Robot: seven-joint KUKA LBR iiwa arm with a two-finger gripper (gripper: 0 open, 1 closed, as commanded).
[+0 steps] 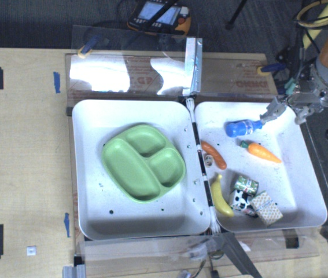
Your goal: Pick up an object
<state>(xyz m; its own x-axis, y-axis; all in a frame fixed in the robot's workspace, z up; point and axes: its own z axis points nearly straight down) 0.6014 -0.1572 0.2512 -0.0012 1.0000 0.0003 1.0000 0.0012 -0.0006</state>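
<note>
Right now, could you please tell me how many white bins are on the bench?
2. The left bin holds the green divided plate; the right bin sits beside it, holding small items.

Bright overhead light, hard glare on the clear panel [126, 74], soft shadows, mild overall blur.

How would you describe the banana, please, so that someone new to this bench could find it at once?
Look in the right bin, along its left wall near the front corner. The banana lies there lengthwise, beside a small cluster of packets. It is the one yellow, curved thing; the carrot farther back is orange and straight.
</note>
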